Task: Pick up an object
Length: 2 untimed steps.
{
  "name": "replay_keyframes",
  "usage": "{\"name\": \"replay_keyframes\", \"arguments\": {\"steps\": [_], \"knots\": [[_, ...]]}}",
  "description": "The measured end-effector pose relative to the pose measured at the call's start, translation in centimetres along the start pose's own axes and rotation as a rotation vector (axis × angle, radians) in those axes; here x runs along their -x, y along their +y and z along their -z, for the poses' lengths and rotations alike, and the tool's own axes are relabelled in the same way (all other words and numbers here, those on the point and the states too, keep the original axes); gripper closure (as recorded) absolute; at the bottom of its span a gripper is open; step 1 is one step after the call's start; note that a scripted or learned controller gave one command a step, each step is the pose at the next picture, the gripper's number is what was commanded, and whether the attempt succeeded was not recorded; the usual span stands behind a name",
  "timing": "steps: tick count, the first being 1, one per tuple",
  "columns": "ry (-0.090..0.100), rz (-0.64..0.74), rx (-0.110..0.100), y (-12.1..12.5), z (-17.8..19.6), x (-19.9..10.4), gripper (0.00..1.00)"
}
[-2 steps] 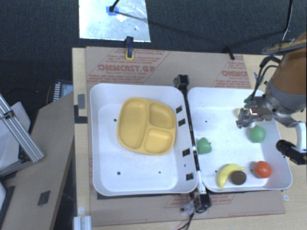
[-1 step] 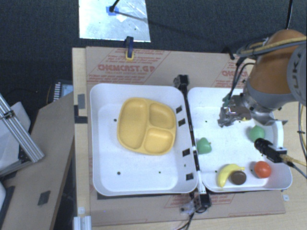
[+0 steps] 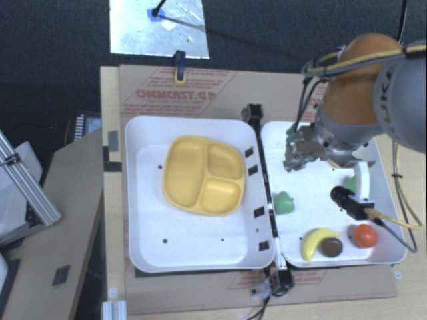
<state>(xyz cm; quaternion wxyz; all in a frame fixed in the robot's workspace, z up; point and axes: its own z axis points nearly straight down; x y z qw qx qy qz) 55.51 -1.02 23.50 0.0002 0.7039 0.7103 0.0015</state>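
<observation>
While the pincer [image 3: 297, 153] hangs over the right bin [image 3: 387, 253], its state unreadable, a green pepper [image 3: 283, 203] lies just below it.

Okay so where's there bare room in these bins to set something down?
Left bin: bare floor all around the yellow tray, widest along the near wall. Right bin: crowded near the front with the green piece, banana, brown piece and red ball; the claw hangs over the back.

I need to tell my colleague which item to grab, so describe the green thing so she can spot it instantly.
Look in the right-hand white bin, along its left wall near the divider. The green object lies alone there, well apart from the banana, brown object and red-orange ball near the front edge.
</observation>
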Motion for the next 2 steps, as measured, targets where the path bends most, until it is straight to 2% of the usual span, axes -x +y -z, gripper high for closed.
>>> {"name": "replay_keyframes", "arguments": {"steps": [2], "knots": [[0.001, 0.002, 0.0, 0.9, 0.8, -11.5, 1.0]]}}
